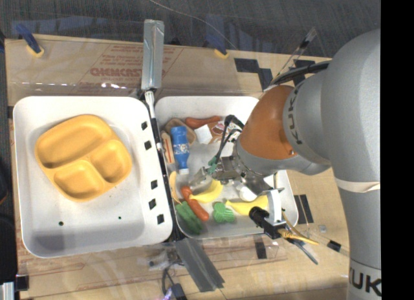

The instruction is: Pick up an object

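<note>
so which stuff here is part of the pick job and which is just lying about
In the job:
- tool, low over the right bin
- blue bottle
- orange carrot
- green toy
- yellow piece

Lying about:
- left bin
- yellow divided tray in it
- cardboard under the bins

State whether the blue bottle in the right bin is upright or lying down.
Lying down. The blue bottle rests on its side among the clutter in the right bin, its length running along the bin floor.

Big round grey arm (352, 105) w/ a shiny orange band (268, 130), black "KUKA" letters (292, 119) on its side & thin black cables (228, 138) near the metal gripper (217, 172).
</note>
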You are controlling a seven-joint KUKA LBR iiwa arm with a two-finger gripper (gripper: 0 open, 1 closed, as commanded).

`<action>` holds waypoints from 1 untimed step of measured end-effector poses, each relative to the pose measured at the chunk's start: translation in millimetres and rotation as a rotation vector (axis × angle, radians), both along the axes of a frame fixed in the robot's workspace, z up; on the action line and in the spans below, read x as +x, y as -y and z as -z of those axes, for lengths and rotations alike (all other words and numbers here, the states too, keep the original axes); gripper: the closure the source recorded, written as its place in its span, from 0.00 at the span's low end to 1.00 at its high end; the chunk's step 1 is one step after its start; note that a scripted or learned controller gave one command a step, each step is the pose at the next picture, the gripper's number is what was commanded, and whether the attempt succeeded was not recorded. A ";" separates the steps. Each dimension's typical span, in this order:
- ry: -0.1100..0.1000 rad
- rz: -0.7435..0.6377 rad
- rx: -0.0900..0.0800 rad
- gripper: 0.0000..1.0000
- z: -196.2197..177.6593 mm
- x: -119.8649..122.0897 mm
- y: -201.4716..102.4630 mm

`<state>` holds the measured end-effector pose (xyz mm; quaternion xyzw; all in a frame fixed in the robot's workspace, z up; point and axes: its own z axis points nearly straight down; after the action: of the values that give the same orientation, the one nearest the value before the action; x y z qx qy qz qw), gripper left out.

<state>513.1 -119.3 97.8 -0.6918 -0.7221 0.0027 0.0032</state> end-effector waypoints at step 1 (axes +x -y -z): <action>0.004 -0.012 0.002 0.00 6.9 -37.3 -25.2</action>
<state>475.8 -94.1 90.9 -0.6875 -0.7261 0.0008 0.0022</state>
